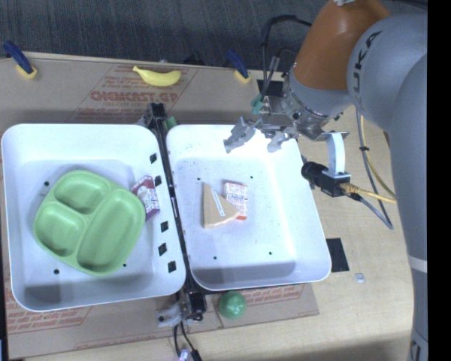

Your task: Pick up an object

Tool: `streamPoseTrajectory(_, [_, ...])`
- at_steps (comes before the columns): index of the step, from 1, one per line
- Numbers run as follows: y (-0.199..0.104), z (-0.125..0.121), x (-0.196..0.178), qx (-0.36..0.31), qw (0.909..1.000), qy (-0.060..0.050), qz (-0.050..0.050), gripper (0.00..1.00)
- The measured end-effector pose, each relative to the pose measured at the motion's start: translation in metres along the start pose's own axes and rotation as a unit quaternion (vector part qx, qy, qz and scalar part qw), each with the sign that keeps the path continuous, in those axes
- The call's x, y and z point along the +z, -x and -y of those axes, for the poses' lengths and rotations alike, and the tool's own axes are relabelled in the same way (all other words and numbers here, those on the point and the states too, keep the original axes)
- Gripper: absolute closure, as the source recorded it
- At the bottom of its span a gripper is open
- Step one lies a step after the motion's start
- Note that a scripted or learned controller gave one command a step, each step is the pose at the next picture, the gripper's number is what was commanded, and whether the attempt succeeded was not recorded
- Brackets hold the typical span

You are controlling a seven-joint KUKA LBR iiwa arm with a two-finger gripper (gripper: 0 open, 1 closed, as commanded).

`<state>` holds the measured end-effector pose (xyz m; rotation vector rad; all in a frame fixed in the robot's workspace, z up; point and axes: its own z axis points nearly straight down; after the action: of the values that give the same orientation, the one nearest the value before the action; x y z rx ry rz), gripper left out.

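In the right bin (286, 254), bare floor rings the tan wedge (216, 209) and small packet (237, 195) at its middle, widest toward 6 and 3 o'clock, while the left bin (22, 171) is crowded by the green divided plate (89, 220), leaving a strip at 12 o'clock.

Glossy white plastic bins (15, 201); matt green tray (89, 220).
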<state>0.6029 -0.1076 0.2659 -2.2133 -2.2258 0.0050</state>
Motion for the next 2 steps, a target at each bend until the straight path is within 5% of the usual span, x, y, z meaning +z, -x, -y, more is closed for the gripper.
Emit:
streamPoseTrajectory(1, [0.0261, 0.0426, 0.171, 0.0, 1.0, 0.002, -0.001, 0.0])
streamPoseTrajectory(2, [0.0268, 0.0428, 0.1613, -0.003, 1.0, 0.0, 0.0, 1.0])
